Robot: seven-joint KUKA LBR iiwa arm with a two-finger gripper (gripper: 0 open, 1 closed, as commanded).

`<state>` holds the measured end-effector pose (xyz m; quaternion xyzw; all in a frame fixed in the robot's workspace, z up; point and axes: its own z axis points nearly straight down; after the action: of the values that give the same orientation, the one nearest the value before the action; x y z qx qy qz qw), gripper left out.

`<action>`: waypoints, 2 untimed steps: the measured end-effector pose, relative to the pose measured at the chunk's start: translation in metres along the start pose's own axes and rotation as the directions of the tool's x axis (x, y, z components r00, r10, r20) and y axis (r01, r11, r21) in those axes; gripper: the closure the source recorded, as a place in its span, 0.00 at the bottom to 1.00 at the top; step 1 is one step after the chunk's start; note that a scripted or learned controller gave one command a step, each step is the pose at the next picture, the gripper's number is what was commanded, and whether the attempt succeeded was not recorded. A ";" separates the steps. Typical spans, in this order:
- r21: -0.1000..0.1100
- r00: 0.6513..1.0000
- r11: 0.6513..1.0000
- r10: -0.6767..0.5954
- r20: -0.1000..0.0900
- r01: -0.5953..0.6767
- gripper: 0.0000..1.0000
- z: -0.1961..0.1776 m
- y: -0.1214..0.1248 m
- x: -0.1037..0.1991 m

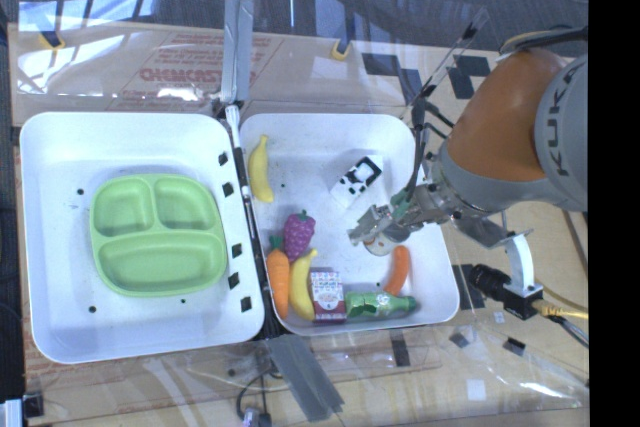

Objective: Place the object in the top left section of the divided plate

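The tool [372,230] hangs low over the right bin [430,265], toward that bin's right side, at the end of the grey arm [520,140] reaching in from the worktop's right edge. Whether it is open or closed I cannot tell; the metal tip is a blur against the white floor, and nothing is visibly caught in it.

The task names no particular object, so the likely candidates are those nearest the tool: the small orange carrot-like piece [399,269] lying just below it, toward the near edge, its long axis running roughly near-to-far with a slight lean, and the black-and-white block [357,178] just beyond it toward the far edge. The banana [260,169], the purple grapes [298,233] and the cluster in the bin's near corner sit farther to the left.

The green divided plate [157,235] rests in the left bin [50,245], well apart from the tool. Its top left section [125,205] lies across the divider between the bins, so any carry runs leftward over that wall.
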<state>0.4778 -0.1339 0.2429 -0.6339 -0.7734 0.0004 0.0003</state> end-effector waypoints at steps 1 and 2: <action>0.001 0.992 0.992 -0.129 0.000 0.129 1.00 -0.026 0.031 0.061; 0.001 0.953 0.953 -0.302 0.000 0.302 1.00 -0.056 0.075 0.137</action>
<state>0.5241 0.0147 0.2991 -0.5081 -0.8613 0.0008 0.0005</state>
